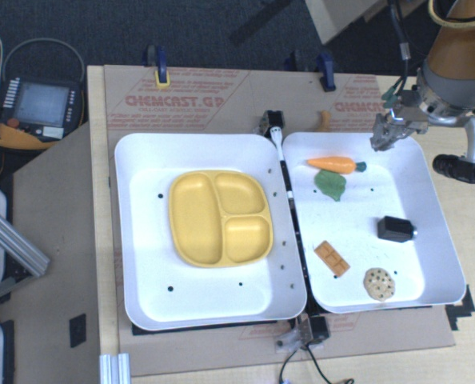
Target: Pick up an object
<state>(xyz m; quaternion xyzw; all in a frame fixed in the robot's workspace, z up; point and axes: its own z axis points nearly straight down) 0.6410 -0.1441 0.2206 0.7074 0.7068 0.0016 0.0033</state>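
Above the far right corner of the right bin (437, 214), the gripper (384, 137) hangs from the arm's (453, 46) orange-banded wrist, nothing between its fingers (whether they stand wide or narrow cannot be told from this angle). Just beside it in the bin lies a toy carrot (332, 164), a green leaf-shaped piece (330, 184) touching its near side. A small black block (395, 229) sits toward the bin's right wall, a brown cracker (332, 258) and a chocolate-chip cookie (379, 283) near the front. A yellow divided plate (219, 217) rests in the left bin (141, 214).
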